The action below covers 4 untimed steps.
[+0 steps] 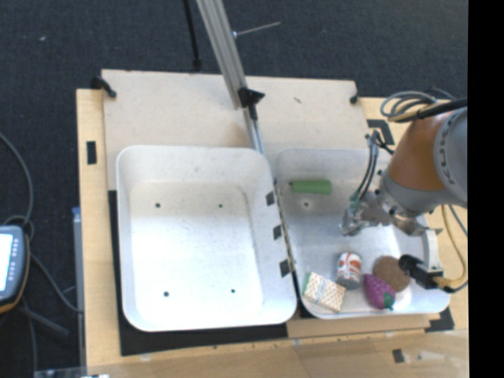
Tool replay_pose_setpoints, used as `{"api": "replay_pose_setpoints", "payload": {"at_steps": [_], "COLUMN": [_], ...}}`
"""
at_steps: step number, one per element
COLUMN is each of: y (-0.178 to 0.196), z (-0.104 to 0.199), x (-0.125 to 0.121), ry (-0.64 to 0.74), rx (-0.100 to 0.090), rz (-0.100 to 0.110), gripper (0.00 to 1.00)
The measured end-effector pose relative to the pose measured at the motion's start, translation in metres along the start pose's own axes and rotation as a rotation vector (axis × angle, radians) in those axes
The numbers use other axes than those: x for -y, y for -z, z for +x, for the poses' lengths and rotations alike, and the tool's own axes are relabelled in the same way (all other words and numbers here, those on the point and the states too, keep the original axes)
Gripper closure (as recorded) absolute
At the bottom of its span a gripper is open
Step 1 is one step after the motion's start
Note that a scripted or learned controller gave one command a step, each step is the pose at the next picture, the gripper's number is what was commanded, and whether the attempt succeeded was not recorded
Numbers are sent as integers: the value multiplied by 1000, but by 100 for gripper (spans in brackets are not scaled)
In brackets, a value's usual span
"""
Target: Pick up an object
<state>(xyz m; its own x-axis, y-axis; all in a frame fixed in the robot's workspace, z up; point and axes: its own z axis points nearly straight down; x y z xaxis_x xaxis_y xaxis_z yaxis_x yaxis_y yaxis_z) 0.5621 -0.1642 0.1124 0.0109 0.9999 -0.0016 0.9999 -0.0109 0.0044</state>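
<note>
Over the bench (197,109), seen from above at a slant:
Bench: one pale wooden board, flat and matte, on a dark carpeted floor; it bears both bins.
Bins: two, shallow, white, with rounded corners and smooth plastic-looking walls, set side by side and touching along their inner edges.
Left bin (134,172): the larger in view; its floor shows four small dark dots.
Right bin (315,160): holds all five loose things and the gripper.
Arm (429,160): one, grey with a wide orange band, reaching in from the right over the right bin's far right side, with cables looped above it.
Pole (224,42): one ribbed metal bar, slanting down from the top to the seam between the bins.
Gripper (352,225): low over the middle of the right bin, tips near the floor; whether it is spread or pressed together cannot be told at this size. Nothing is seen between its tips, and it touches none of the things.
Green block (310,186): one, long and flat, lying apart near the bin's back left.
Patterned box (324,291): one, small and rectangular, speckled, at the front left corner.
Brown disc (390,272): one, round and rough-looking, at the front right.
Can (349,267): one, small, white and red, just in front of the gripper, between box and disc.
Purple lump (379,290): one, bumpy, touching the disc's front edge.
</note>
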Motion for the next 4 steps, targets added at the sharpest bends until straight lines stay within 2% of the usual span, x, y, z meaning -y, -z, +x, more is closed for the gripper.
{"api": "replay_pose_setpoints", "payload": {"at_steps": [2, 3, 4], "y": [98, 155, 153], "z": [-5, 4, 54], "x": [6, 3, -28], "ry": [7, 16, 18], "rx": [0, 0, -1], "rz": [-3, -4, 1], "gripper": [100, 100, 100]}}
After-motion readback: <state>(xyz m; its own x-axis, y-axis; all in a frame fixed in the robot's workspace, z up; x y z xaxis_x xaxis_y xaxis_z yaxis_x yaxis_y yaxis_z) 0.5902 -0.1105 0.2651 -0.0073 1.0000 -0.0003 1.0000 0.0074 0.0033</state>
